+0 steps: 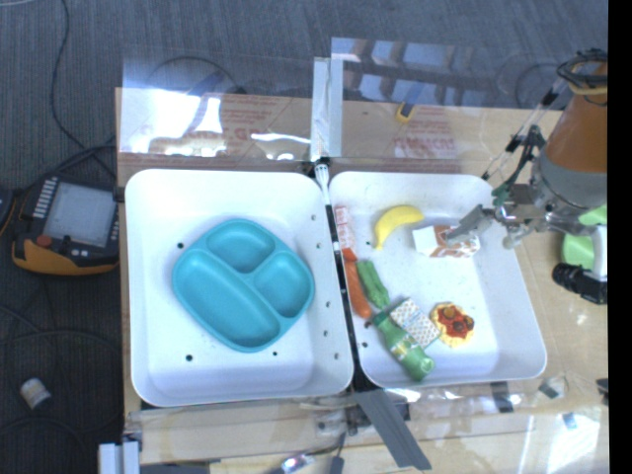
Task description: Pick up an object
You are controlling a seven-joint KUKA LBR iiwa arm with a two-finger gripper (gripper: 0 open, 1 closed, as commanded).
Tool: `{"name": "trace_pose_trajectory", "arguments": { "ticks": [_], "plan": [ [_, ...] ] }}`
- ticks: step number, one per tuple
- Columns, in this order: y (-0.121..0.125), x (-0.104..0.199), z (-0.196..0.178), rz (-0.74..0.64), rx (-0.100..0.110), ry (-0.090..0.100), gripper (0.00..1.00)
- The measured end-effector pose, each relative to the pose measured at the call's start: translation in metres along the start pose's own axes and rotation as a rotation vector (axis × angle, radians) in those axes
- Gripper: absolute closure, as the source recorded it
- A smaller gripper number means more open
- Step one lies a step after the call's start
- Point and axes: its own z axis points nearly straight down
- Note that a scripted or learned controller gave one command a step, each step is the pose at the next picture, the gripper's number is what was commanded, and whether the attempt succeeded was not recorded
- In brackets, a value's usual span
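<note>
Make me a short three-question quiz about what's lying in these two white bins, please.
1. True or false: the blue divided plate lies in the left bin.
2. Which lies nearest the gripper: A) banana, B) white and red packet, C) green bottle?
3. What orange thing lies against the right bin's left wall?

Key: 1 true; 2 B; 3 the carrot.

Dark grey carpet floor (197,18) with loose cables (59,28) snaking around, a wooden bench (434,131) catching glare, and a handheld pendant (64,225) lying left.
</note>
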Motion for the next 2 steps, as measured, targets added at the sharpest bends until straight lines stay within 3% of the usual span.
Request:
{"name": "trace_pose_trajectory", "arguments": {
  "ticks": [1,2],
  "plan": [
    [-0.083,0.044,0.070,0.002,0.002,0.001,0.00],
    [-0.073,0.003,0.109,0.056,-0.023,-0.001,0.00]
  ]
}}
